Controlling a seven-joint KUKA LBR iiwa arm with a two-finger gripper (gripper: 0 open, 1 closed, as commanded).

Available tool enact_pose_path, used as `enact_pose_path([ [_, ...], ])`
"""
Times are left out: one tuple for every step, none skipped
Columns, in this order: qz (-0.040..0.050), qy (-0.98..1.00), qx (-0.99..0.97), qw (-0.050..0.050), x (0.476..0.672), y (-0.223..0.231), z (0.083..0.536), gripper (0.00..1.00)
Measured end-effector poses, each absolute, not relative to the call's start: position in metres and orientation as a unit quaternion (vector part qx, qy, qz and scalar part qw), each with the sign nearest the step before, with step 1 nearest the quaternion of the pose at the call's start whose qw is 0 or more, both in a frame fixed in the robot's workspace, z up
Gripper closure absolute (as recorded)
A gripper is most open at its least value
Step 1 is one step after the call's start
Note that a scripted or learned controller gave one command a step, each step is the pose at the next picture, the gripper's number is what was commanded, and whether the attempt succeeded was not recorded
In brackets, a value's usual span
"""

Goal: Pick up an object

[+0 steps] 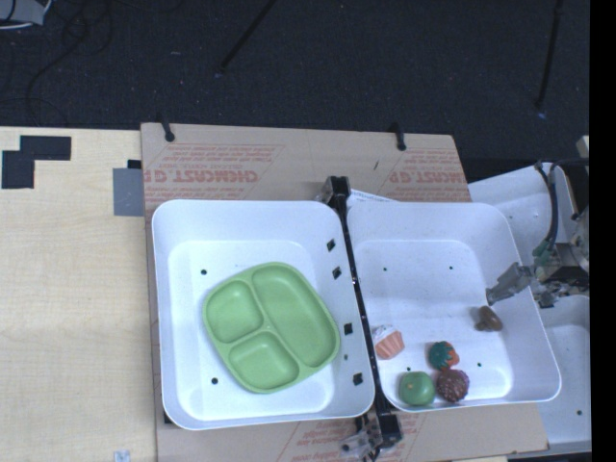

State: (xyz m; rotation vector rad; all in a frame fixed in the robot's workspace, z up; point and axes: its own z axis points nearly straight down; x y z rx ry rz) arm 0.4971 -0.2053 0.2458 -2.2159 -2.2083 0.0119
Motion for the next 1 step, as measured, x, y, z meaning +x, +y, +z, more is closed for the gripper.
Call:
enact_pose_path([
  [0.0006, -0.707, -0.707, 0.002, 0.4995, -0.2050, 0.2522, 0.00],
])
